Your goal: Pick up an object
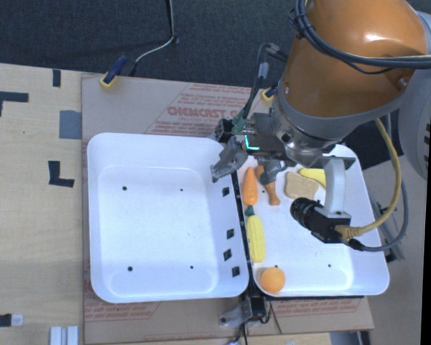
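You have two bins side by side on the bench [26, 216]. In the right bin [361, 280], the carrot [250, 186] lies along the left wall, the corn cob [255, 237] just in front of it, and the round fruit [272, 280] in the front-left corner. The bread slice [300, 185] sits right of the carrot, toward the back.

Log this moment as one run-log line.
arm: over right bin | gripper: above carrot | holding: nothing seen | also: corn, orange, bread
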Controlling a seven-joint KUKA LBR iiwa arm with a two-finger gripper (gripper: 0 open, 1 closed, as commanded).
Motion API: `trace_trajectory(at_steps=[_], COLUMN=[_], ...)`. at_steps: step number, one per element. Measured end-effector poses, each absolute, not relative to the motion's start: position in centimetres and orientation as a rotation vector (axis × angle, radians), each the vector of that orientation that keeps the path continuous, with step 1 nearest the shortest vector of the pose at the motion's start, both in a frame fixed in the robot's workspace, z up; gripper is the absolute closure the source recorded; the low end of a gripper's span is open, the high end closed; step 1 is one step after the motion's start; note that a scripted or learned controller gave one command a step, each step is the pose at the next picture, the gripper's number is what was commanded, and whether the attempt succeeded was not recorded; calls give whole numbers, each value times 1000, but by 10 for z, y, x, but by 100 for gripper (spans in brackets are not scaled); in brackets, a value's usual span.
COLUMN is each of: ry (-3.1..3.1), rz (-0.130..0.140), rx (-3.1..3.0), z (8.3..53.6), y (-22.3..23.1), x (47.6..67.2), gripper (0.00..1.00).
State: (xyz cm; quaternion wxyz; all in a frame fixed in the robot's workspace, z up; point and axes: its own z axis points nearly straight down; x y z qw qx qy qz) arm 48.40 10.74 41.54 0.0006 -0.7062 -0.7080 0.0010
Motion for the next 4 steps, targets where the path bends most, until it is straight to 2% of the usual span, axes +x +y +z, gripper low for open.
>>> trace_trajectory(at_steps=[1, 2, 3, 4], ry=[-2225, -2230, -2227, -2225], rz=[4, -18, 1, 16], rx=[-2216, -2222, -2214, -2211], z=[426, 542, 534, 445], y=[108, 124, 175, 237], x=[484, 484, 483, 484], gripper=[100, 100, 100, 100])
